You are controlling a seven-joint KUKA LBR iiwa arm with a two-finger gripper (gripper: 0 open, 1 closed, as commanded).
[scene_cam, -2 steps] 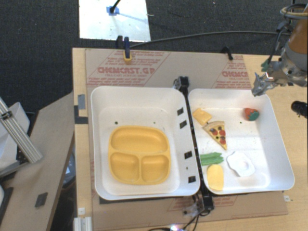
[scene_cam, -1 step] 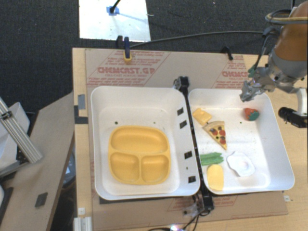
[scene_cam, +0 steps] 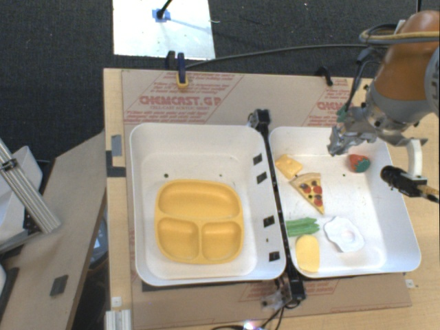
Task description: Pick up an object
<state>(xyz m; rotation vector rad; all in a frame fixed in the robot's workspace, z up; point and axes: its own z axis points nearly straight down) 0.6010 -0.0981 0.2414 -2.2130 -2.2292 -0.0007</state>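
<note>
The right bin (scene_cam: 399, 249) holds several toy foods: a yellow cheese wedge (scene_cam: 289, 166), a pizza slice (scene_cam: 309, 189), a green bean pod (scene_cam: 302, 226), a yellow oval piece (scene_cam: 307, 253), a white fried egg (scene_cam: 344, 234) and a red strawberry (scene_cam: 358, 162). My gripper (scene_cam: 339, 146) hangs over the bin's back part, just left of the strawberry and right of the cheese wedge. Nothing shows between its tips.
The left bin (scene_cam: 144, 150) holds a yellow three-compartment tray (scene_cam: 199, 221). A black divider strip (scene_cam: 268, 184) runs between the bins. The grey-and-orange arm (scene_cam: 405, 67) fills the upper right. A black cable crosses behind the bins.
</note>
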